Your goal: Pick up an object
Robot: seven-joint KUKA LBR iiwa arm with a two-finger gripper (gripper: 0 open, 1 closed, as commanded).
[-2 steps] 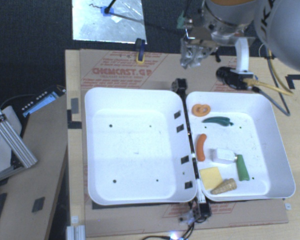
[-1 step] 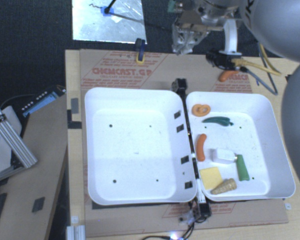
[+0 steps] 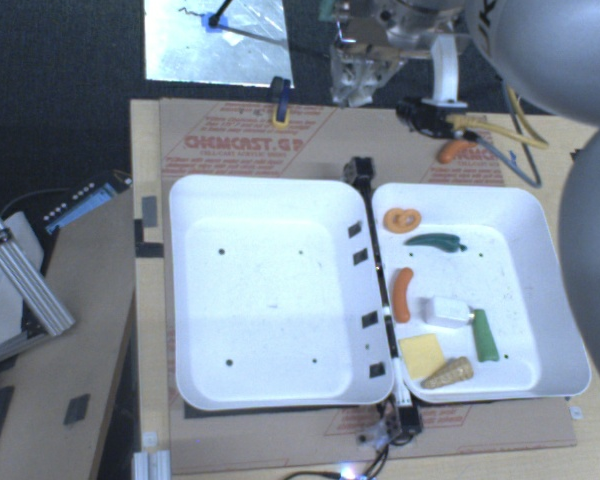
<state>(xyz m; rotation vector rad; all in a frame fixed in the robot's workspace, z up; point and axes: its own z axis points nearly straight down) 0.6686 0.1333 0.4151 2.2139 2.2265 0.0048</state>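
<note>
The right bin [image 3: 540,268] holds several small items: an orange ring [image 3: 402,219], a dark green pepper [image 3: 435,241], an orange-red sausage [image 3: 403,294], a white block [image 3: 446,312], a green stick-shaped piece [image 3: 484,334], a yellow square [image 3: 421,353] and a tan cone [image 3: 449,372]. My gripper [image 3: 355,80] hangs high at the top of the camera view, beyond the far edge of the bins and well apart from all the items. Nothing shows in its grasp.
The left bin [image 3: 270,288] lies beside the right one, with a black hinge strip [image 3: 375,278] between them. An orange object [image 3: 457,151] and cables [image 3: 500,133] lie on the cardboard behind the right bin. A yellow-blue clamp [image 3: 280,103] stands at the back.
</note>
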